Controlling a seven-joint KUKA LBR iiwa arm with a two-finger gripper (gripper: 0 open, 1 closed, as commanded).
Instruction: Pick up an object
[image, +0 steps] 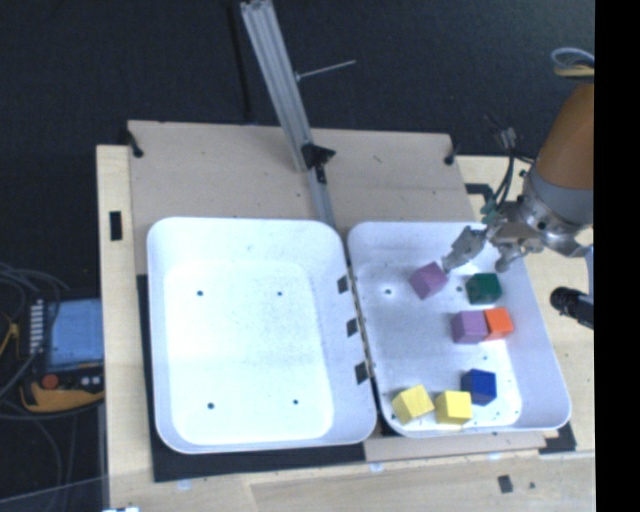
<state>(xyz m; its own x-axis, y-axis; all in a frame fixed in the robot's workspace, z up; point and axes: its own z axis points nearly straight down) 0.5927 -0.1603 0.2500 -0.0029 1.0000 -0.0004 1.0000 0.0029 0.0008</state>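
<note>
White bins (250, 235) hold purple (428, 280), green (483, 289), orange (499, 321), blue (480, 385) and yellow (412, 404) blocks.

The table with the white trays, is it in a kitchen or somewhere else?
Probably a robot lab, not a kitchen. A robot arm reaches over two white trays, coloured blocks lie in one, and cables trail beside the table.

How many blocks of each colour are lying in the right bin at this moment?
Purple blocks: 2
Yellow blocks: 2
Green block: 1
Orange block: 1
Blue block: 1
Total: 7, all in the right bin.
</note>
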